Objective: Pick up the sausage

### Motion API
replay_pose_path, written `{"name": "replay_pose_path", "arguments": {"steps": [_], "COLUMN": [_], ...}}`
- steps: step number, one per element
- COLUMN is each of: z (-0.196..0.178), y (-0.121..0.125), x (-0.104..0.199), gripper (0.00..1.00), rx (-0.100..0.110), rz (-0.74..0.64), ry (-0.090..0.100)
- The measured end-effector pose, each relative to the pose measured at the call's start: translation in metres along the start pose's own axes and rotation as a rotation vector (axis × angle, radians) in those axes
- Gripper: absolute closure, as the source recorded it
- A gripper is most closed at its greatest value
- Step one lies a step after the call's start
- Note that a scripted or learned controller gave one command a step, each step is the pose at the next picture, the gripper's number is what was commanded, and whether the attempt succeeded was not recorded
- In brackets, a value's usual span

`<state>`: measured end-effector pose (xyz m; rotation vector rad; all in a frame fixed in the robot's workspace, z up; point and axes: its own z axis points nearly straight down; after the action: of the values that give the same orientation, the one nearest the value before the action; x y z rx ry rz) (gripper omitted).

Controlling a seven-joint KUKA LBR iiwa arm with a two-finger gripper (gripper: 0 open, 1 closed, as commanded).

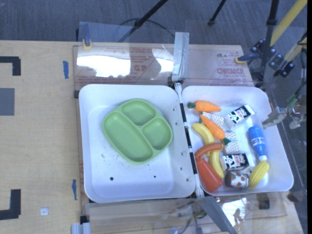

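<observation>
The sausage [207, 149] is a short, curved orange-red piece in the right bin [280, 167], lying across a yellow banana [215, 163] near the bin's left wall. It is packed among other toy foods. The gripper [276, 118] appears as a faint, blurred grey shape over the right bin's right rim, well to the right of the sausage and slightly farther back. Nothing shows between its fingers.
Around the sausage lie two carrots [212, 125], another banana [203, 132], a red pepper-like piece [209, 177], two cow-print cartons [239, 114], a blue bottle [257, 140] and a yellow corn piece [259, 172]. The left bin [97, 179] holds a green divided plate [137, 129].
</observation>
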<state>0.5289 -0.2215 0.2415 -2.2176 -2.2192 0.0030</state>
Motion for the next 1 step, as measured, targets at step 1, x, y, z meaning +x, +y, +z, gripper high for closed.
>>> {"name": "replay_pose_path", "arguments": {"steps": [1], "z": [0.0974], "y": [0.0152], "x": [-0.0004], "gripper": [0.0], "rx": [-0.022], "rz": [-0.022], "ry": [-0.007]}}
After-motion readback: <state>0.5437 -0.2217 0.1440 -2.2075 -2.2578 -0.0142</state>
